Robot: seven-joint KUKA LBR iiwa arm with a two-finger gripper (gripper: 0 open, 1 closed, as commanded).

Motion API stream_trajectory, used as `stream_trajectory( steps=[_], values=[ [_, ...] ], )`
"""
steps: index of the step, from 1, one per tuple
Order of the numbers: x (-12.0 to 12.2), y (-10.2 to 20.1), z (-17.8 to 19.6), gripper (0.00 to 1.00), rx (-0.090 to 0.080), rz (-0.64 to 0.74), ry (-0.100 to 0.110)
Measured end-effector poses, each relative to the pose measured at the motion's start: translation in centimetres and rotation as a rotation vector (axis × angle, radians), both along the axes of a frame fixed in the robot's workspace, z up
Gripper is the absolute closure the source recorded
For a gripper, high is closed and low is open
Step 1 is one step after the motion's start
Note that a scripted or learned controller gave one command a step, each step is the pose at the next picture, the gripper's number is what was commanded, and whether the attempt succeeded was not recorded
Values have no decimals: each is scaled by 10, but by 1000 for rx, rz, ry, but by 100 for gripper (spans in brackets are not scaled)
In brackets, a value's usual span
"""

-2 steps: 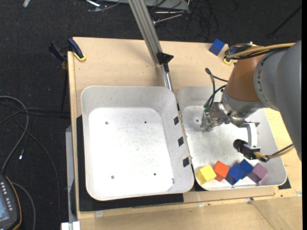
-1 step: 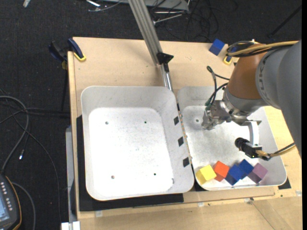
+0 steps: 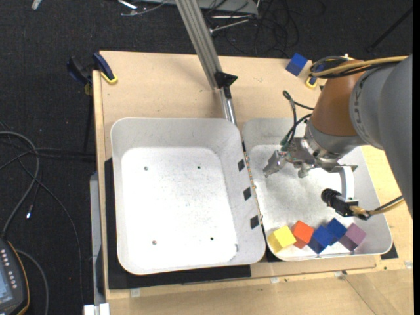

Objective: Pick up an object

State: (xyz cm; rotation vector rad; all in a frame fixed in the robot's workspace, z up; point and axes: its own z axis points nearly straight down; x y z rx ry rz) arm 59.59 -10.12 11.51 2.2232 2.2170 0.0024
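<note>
Yellow block [image 3: 282, 237], orange block [image 3: 302, 232] packed touching at right bin [image 3: 375, 190] rim; gripper [image 3: 283, 165], fingers spread, empty, well apart; wall may block grasp.

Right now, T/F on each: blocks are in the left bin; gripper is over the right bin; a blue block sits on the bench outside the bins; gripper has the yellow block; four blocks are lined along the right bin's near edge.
1. The blocks are in the left bin. False: the yellow block, orange block, blue block and purple block lie in the right bin.
2. The gripper is above the right bin. True.
3. A second blue block sits on the bench outside the bins. True.
4. The gripper holds the yellow block. False: it is apart from it, nothing visible between the fingers.
5. Four blocks sit along the right bin's near edge. True.
</note>
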Motion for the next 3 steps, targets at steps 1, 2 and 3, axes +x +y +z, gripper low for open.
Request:
stream_trajectory(
  steps=[1,2,3],
  values=[
    [-84,-12,-20,0,0,-1,4],
    [-106,0,-19,0,-1,0,0],
    [-104,60,84,0,1,10,-6]
  ],
)
